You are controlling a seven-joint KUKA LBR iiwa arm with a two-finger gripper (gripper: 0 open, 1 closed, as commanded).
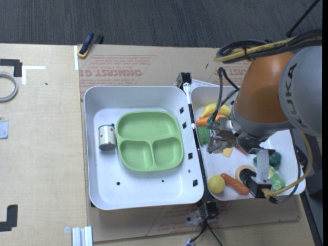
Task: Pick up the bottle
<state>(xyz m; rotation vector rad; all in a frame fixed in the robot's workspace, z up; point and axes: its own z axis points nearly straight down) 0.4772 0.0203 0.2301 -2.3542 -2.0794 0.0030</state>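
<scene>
Claw (219, 143) hangs low over the right bin (296, 146) among toy food; I cannot tell its state. Bottle (106, 137) lies in the left bin (97, 183), beside the tray (150, 140). I judge a leftward reach comes first.

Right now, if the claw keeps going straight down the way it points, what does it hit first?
Probably the toy food in the right bin, likely the green piece beside the claw; depth is unclear from above.
</scene>
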